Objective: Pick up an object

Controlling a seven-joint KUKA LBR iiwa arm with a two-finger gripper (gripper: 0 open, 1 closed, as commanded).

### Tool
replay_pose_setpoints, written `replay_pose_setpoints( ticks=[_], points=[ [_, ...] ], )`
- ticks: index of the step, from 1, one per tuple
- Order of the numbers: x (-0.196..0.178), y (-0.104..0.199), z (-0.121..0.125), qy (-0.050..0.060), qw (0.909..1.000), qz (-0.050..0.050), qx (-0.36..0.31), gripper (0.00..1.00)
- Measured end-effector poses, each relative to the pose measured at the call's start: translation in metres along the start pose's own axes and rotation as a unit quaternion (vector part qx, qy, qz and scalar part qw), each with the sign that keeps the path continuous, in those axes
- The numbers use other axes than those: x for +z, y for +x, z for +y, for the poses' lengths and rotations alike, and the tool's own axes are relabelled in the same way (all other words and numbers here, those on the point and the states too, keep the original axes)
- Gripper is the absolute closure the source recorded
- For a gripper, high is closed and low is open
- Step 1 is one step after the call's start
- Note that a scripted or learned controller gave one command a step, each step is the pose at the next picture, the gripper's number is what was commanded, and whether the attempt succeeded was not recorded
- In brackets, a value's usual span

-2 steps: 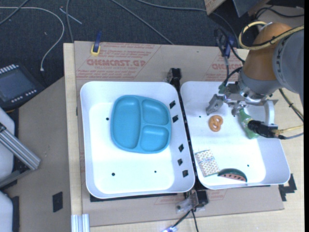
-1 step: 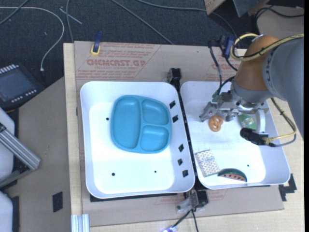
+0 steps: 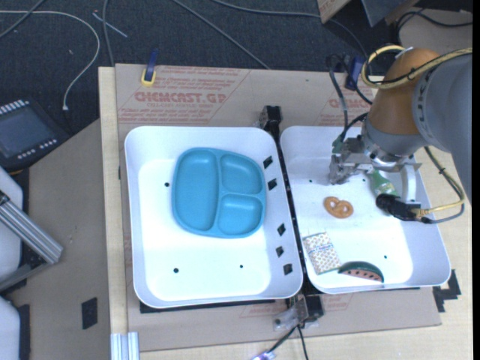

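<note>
Left bin (image 3: 150,223) holds blue divided plate (image 3: 219,192); right bin (image 3: 427,257) holds pretzel (image 3: 339,207), patterned packet (image 3: 322,252), watermelon slice (image 3: 361,271); gripper (image 3: 346,163) low above pretzel, finger state cannot tell.

- You look down from one fixed camera above the worktop (image 3: 225,88), tilted at a slant.
- Both white bins (image 3: 142,223) fit in frame.
- The arm (image 3: 442,96) enters from your right.
</note>
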State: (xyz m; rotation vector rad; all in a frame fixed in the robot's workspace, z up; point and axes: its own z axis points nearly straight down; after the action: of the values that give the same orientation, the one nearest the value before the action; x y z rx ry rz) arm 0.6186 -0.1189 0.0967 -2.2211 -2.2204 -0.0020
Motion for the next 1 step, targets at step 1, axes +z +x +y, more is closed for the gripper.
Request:
replay_pose_setpoints(
  ticks=[1],
  points=[
    [-0.0648, -0.0008, -0.0008, -0.003, 1.0000, -0.001, 0.000, 1.00]
  ],
)
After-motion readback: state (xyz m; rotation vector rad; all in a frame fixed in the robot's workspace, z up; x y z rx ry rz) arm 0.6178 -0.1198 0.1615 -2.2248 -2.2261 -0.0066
